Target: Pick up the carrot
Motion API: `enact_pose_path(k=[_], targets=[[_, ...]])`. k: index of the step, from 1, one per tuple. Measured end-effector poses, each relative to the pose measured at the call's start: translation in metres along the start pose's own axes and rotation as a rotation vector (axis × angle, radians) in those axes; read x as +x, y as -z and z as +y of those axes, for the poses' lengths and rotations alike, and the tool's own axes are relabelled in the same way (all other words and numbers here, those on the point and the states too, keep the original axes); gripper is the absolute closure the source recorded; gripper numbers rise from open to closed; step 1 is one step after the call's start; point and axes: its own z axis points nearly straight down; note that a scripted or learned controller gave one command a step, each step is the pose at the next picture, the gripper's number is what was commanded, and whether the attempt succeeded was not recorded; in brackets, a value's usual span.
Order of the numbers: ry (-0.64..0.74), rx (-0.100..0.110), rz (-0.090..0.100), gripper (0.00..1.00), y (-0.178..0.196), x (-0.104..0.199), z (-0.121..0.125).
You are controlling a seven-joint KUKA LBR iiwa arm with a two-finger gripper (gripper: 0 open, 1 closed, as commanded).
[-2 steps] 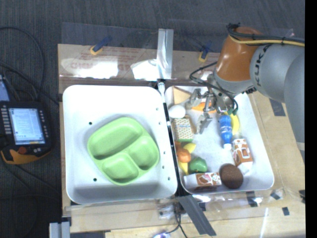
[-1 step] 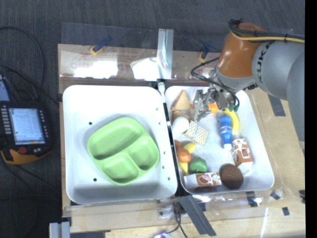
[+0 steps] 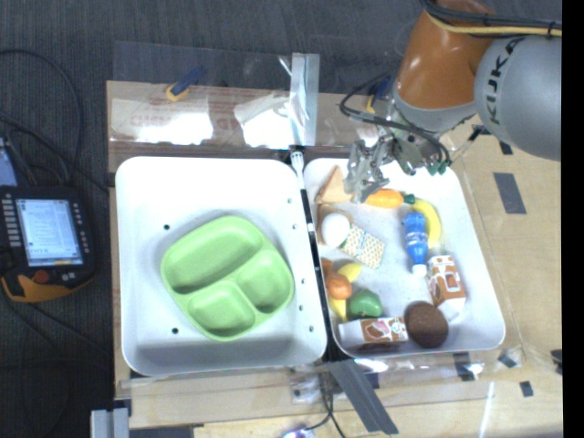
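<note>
Your gripper [image 3: 365,173] hangs over the right bin's [image 3: 479,245] twelve o'clock end, its metal fingers pointing down beside a tan wedge-shaped piece [image 3: 332,188]. You cannot tell from this angle how far the fingers are parted, and nothing is visibly caught between them. The carrot [image 3: 384,198] lies just at the gripper's four o'clock, an orange piece resting on the bin floor with a small green tip toward the banana [image 3: 427,219]. At five o'clock from the carrot stands a blue and white bottle [image 3: 415,242], touching the banana's inner curve. Toward the bin's nine o'clock wall you have a white egg [image 3: 334,229] and a checkered cracker [image 3: 365,246]. A brown round item [image 3: 426,324] sits at the bin's five o'clock corner. The left bin [image 3: 146,199] holds a green divided plate [image 3: 228,276].
</note>
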Motion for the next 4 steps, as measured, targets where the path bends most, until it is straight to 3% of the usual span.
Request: enact_pose_path(k=[1, 2, 3, 4], targets=[[0.425, -0.006, 0.009, 1.0, -0.047, 0.017, -0.044], [0.394, -0.004, 0.0, 1.0, -0.005, 0.013, -0.038], [0.394, -0.007, 0.003, 0.0, -0.007, 0.014, -0.038], [0.4, 0.0, -0.003, 0.0, -0.087, 0.031, -0.045]])
